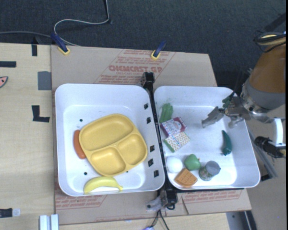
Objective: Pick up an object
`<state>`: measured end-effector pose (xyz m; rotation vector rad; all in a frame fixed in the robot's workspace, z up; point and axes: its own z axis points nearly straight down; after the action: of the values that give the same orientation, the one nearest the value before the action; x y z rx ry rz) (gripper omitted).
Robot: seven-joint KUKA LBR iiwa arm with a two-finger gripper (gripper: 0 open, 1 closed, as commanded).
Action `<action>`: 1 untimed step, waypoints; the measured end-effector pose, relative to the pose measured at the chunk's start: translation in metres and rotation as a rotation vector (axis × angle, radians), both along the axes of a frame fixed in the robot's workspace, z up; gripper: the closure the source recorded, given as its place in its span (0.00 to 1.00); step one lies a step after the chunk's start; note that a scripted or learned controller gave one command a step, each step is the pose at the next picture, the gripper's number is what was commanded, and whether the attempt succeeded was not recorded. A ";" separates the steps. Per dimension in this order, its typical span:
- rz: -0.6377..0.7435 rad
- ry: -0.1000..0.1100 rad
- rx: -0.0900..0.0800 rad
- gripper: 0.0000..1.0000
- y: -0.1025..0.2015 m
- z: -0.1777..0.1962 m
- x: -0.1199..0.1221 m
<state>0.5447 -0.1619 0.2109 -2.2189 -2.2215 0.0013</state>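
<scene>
objects for picking are all lying in the right bin (pixel 240 174) below me: a green pepper-like piece (pixel 166 112) is resting near the divider at the upper left, a small red-and-white packet (pixel 173 126) is sitting just under it, and a checked card (pixel 177 141) is touching that packet's lower edge. further down, a white ball (pixel 174 165) is sitting by the divider, an orange waffle-like piece (pixel 186 178) is lying just beside it, a green toy vegetable (pixel 192 162) is nestling between the ball and a grey can (pixel 210 170) lying on its side. a dark green chili-like thing (pixel 226 143) is lying alone toward the right wall.

my gripper (pixel 222 118) is hovering over the upper right part of that bin, and my two fingers (pixel 210 118) are spreading apart with nothing between them. i'm reaching in from the right, my orange band (pixel 272 71) showing above the wrist. the chili-like thing is sitting just below my fingertips, not touching them.

over in the left bin (pixel 67 128), a yellow divided plate (pixel 113 143) is filling the middle, an orange carrot-like piece (pixel 78 144) is peeking out from under its left edge, and a yellow banana (pixel 102 184) is lying along the bottom wall.
</scene>
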 end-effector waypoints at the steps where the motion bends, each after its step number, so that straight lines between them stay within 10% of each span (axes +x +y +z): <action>1: -0.001 -0.011 -0.005 0.00 0.002 -0.120 0.020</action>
<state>0.5644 -0.1602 0.0910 -2.2273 -2.2286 -0.0056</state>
